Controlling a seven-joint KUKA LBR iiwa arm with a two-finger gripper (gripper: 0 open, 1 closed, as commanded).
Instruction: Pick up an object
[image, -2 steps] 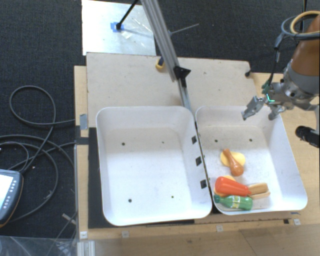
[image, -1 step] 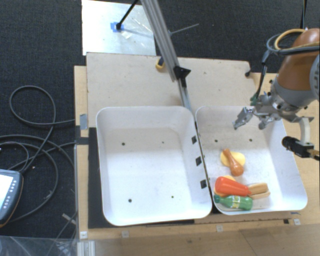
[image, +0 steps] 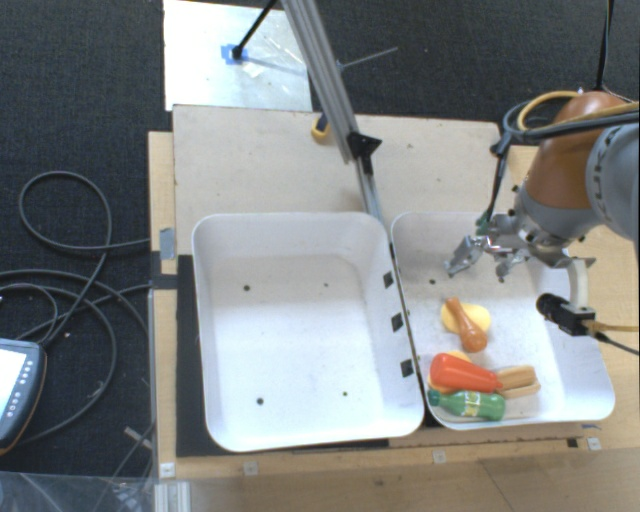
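White bins (image: 290, 240); orange carrot (image: 463, 375); green bottle (image: 472, 404); tan hot dog (image: 516, 380); grey-orange arm (image: 580, 170).

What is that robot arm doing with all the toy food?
The robot arm's gripper hangs over the right bin, above its far end, with nothing between its fingers. It is meant to pick something up. The toys lie nearer the front of that bin: a small orange piece on a yellow one, an orange carrot, a tan piece and a green bottle. The left bin sits alongside.
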